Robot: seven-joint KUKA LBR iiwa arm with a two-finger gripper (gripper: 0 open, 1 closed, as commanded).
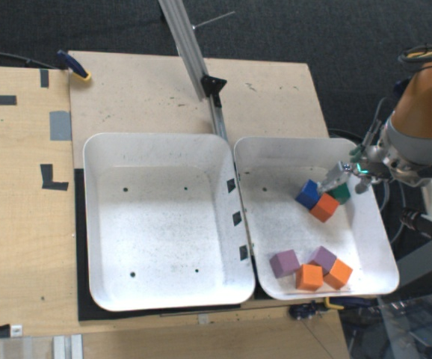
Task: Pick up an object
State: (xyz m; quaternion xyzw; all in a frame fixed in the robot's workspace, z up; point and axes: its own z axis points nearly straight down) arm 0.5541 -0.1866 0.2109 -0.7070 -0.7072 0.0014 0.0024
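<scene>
The pincer (344,176) hovered over the right bin (377,230), just above a blue cube (307,194). Its fingers stood apart, gripping nothing

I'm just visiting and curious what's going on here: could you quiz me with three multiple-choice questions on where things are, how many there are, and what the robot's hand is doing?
1. Where do the blocks lie?
A. left bin
B. right bin
C. on the bench

2. How many orange blocks are there?
A. one
B. three
C. five

3. Where is the hand?
A. over the left bin
B. off beyond the bench
C. low by the upper cluster of blocks

Answers:
1 B: every block sits in the right bin.
2 B: one orange block beside the blue block, two more by the purple blocks.
3 C: the hand is just above the blue and green block.
</scene>
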